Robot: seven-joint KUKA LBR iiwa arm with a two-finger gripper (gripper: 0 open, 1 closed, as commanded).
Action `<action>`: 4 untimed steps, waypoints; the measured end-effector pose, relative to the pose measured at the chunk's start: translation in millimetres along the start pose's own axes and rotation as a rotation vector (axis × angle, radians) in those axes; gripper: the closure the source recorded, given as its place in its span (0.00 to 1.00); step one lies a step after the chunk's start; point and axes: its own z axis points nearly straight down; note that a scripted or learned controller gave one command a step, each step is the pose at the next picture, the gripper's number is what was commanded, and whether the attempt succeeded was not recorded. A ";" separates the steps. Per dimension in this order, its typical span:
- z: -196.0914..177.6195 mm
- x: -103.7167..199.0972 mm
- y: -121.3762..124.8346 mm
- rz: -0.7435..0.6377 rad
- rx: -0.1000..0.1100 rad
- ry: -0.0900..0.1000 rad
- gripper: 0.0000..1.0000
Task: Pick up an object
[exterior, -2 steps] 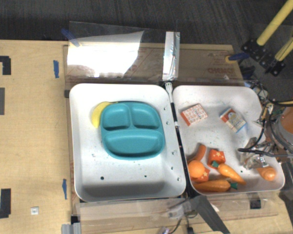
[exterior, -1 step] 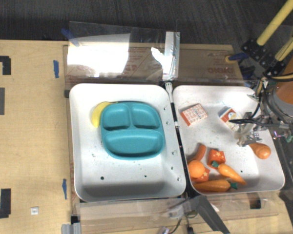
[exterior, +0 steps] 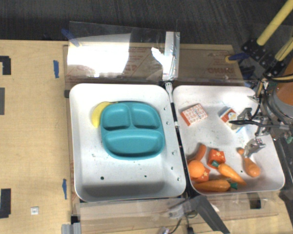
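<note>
**A:** Camera view, right bin (exterior: 276, 179): nearest candidate a small orange pear-shaped toy (exterior: 252, 167), lying at the right end, just below the gripper (exterior: 251, 130). Nothing visibly between the fingers. Open or closed?

**B:** Cannot tell. Dark metal and cables tangled there against the bin's right wall, so no clear read.

**A:** Risks from here?

**B:** Probably a slip. Smooth, rounded plastic, tapered at one end; likely to squirt sideways under an off-centre pinch. Also close to the bin wall, so perhaps a finger catching the rim on descent.

**A:** Other options?

**B:** Clustered at the bottom edge: toy carrot (exterior: 230, 172), round orange fruit (exterior: 196, 169), red pepper-like piece (exterior: 216, 156), sausage shape (exterior: 200, 152), another long orange piece (exterior: 214, 185). All glossy, curved, touching or nearly so; easy to nudge a neighbour and grab none. Flatter choices further up: red-and-white patterned box (exterior: 194, 114), small orange-and-white carton (exterior: 227, 115), well apart from the pile.

**A:** Left bin (exterior: 83, 130)?

**B:** Teal divided plate (exterior: 132, 129), three compartments, smooth moulded plastic, partly covering something yellow (exterior: 97, 112). Wide and shallow, awkward for two fingers.
</note>
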 end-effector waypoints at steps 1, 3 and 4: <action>81.1 2.1 -41.9 -0.067 0.003 -0.005 0.00; 82.0 -84.6 70.6 -0.006 0.004 -0.005 0.00; 80.6 -31.9 76.8 -0.013 0.003 -0.002 0.00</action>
